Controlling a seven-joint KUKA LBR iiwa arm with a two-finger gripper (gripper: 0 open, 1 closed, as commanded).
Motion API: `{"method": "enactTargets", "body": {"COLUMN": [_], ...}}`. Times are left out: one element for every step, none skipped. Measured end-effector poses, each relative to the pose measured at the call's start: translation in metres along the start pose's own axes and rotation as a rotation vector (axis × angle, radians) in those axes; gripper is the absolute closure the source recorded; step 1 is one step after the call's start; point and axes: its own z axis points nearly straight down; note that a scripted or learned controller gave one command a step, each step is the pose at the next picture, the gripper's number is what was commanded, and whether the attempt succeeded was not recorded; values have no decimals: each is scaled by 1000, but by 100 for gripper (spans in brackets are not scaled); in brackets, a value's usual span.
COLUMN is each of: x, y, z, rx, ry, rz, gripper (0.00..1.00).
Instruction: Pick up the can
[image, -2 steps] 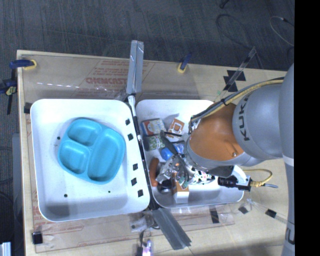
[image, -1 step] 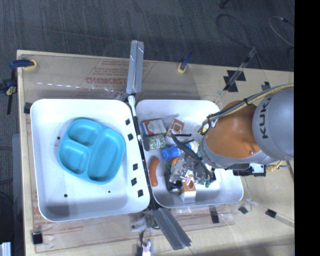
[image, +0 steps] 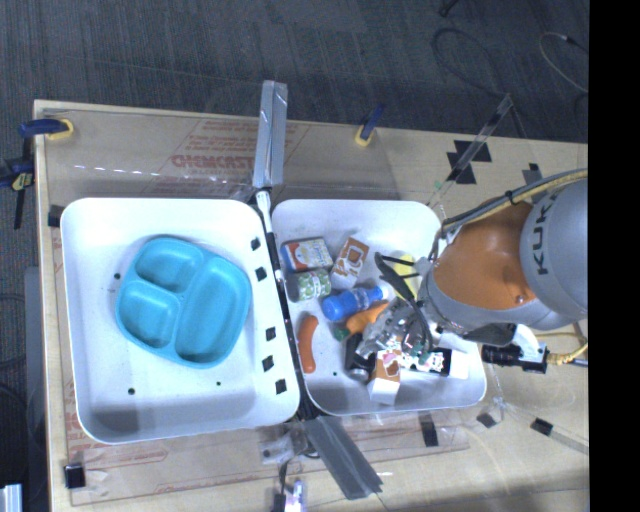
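Note:
The can (image: 305, 254) lies on its side at the upper left of the right bin (image: 330, 215), with a red and blue label facing up. My gripper (image: 397, 338) is low in the bin's lower right part, over a heap of small items and well to the right of and below the can. It is apart from the can. The orange band of the arm (image: 480, 272) sits over the bin's right rim.
Near the can are a greenish packet (image: 309, 287), a brown box (image: 350, 258), a blue bottle (image: 351, 301) and an orange sausage-shaped piece (image: 307, 342). A small carton (image: 386, 377) and a black item (image: 358, 358) lie under the gripper. The left bin (image: 90, 390) holds a blue divided tray (image: 183, 299).

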Motion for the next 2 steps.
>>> {"method": "enactTargets", "body": {"x": [-24, 0], "y": [10, -2], "z": [1, -2], "rx": [9, 3], "ry": [8, -19], "rz": [-114, -298], "gripper": [100, 100]}}
